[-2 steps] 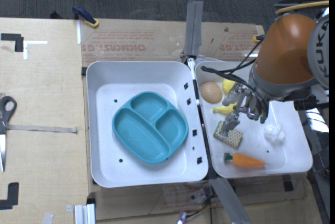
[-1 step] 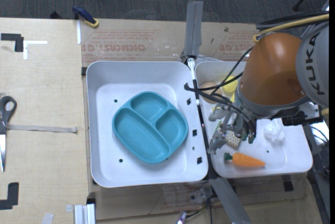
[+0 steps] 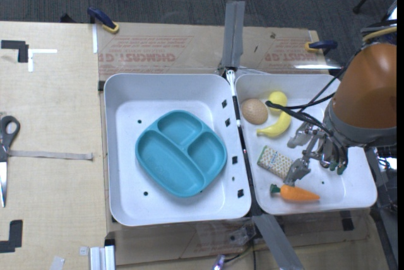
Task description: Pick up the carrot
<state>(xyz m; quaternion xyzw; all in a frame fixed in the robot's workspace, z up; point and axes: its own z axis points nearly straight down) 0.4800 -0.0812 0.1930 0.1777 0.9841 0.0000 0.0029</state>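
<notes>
The orange carrot (image 3: 298, 194) with a green top lies flat near the front edge of the right bin (image 3: 360, 196). My gripper (image 3: 299, 169) hangs just above and behind it, fingers pointing down towards the carrot's left half. Nothing shows between the fingers, and the carrot rests on the bin floor. The arm's orange band fills the right side above the bin.
In the right bin, a yellow banana (image 3: 276, 117), a tan egg-shaped item (image 3: 254, 111) and a speckled rectangular sponge (image 3: 275, 161) lie behind and left of the carrot. The left bin (image 3: 120, 155) holds a blue divided plate (image 3: 181, 152). Scissors (image 3: 6, 149) lie on the bench at far left.
</notes>
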